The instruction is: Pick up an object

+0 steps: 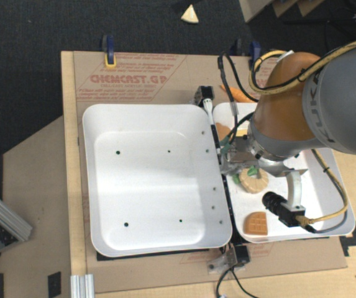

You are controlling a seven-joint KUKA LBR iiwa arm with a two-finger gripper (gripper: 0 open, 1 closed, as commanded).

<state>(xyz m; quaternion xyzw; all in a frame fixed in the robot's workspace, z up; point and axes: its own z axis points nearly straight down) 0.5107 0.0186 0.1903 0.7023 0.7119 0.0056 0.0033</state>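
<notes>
The grey arm with its orange band (289,92) reaches down over the right bin (327,222), covering most of it. My gripper (243,166) sits low near that bin's left wall, its tips hidden among metal parts and cables. Right below it lies a round beige object (253,180), close to or touching the gripper. An orange waffle-like piece (256,224) lies near the bin's front edge. Another orange-brown item (223,131) peeks out at the bin's back left, partly hidden by the arm.
The left bin (153,179) lies beside the right one, the two walls meeting at the middle. Black cables (227,73) run from the back of the brown board (128,73) to the wrist. A black fitting (280,207) with a yellow cable hangs over the right bin.
</notes>
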